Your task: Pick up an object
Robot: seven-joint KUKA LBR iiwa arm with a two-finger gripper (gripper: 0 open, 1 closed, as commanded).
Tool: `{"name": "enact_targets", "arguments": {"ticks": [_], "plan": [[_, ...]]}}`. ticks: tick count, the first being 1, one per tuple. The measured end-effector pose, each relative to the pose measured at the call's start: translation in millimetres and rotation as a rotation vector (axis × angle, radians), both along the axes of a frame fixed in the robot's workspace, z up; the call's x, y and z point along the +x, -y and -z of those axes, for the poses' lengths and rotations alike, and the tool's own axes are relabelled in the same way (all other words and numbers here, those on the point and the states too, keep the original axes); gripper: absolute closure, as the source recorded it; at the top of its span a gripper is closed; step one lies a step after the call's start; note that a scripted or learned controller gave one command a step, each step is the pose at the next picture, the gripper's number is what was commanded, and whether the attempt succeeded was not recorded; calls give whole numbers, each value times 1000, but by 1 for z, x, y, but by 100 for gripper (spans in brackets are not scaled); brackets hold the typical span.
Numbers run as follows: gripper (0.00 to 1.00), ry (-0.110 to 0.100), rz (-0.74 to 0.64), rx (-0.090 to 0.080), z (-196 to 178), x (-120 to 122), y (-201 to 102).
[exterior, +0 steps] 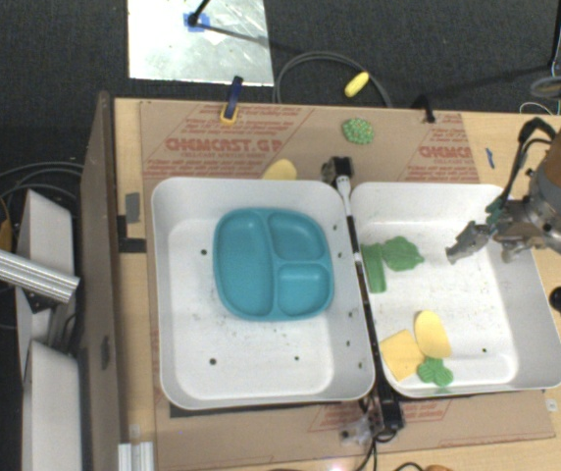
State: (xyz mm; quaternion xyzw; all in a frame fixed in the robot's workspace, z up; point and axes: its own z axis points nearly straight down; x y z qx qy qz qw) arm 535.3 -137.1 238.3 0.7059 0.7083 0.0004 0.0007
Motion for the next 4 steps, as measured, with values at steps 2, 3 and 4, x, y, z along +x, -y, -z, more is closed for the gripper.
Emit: {"name": "enact_targets", "arguments": {"ticks": [2,3,4], "plan": [[0,-4,1,1,158,-1,-47],[0,8,-3,-1,152,75,-38],[0,6,-1,-2,108,100,-15]]}}
